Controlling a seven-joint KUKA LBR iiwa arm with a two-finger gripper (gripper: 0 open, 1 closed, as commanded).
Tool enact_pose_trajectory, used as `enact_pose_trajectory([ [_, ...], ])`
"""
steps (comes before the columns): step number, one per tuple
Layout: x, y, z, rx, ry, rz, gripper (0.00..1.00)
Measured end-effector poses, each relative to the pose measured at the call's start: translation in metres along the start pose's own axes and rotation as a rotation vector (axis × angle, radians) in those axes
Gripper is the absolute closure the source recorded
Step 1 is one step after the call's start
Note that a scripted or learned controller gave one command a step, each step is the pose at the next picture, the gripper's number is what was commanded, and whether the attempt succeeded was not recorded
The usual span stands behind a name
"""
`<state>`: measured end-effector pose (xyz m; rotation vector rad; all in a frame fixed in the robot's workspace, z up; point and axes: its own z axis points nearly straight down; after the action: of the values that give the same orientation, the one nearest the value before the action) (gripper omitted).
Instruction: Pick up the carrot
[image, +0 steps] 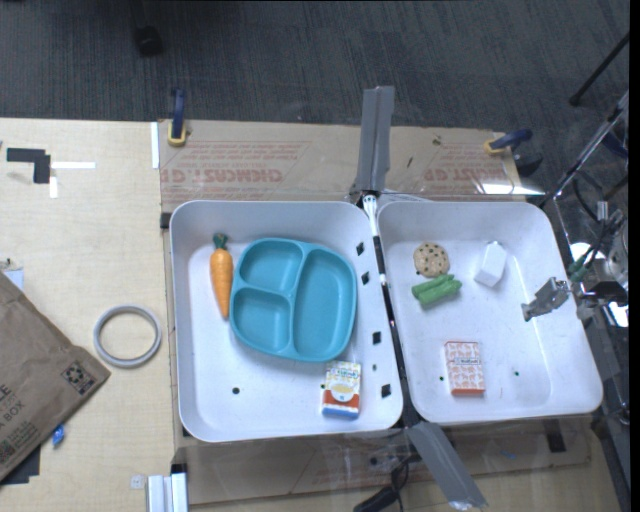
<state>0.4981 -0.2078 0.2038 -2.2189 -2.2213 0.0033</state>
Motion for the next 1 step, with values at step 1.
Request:
enact_pose_trajectory([
  [1,-0.0120,-0.0148,-0.0435,-0.002,-0.001,-0.027,0.00],
])
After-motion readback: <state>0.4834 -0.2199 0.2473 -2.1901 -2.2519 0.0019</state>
